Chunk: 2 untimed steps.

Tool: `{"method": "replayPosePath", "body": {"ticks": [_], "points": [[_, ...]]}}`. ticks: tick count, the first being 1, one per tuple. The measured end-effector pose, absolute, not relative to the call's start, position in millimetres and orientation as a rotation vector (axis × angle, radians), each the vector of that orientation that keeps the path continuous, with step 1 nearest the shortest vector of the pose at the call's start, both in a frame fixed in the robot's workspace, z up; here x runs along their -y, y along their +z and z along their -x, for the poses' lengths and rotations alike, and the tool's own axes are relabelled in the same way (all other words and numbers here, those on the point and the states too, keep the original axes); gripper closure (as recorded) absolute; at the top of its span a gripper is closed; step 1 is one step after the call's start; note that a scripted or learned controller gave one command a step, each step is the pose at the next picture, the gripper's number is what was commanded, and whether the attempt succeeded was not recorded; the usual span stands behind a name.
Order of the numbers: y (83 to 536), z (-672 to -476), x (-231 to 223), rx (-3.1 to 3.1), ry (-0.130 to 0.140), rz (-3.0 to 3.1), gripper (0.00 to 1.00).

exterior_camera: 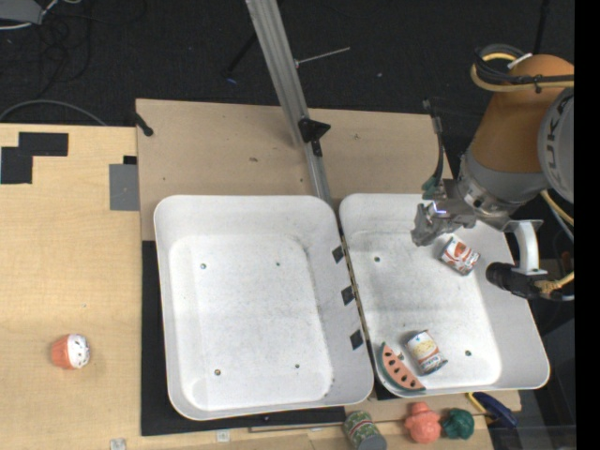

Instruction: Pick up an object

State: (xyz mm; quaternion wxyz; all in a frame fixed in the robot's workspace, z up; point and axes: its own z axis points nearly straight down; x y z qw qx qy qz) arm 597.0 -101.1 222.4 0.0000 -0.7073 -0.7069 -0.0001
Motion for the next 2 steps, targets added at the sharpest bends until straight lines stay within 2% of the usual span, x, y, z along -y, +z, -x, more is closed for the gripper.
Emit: {"method": "replayPosePath", "body": {"ticks": [2], "points": [[223.1,-606.6,-23.4,2.226,-0.001,2.213,1.0]]}}
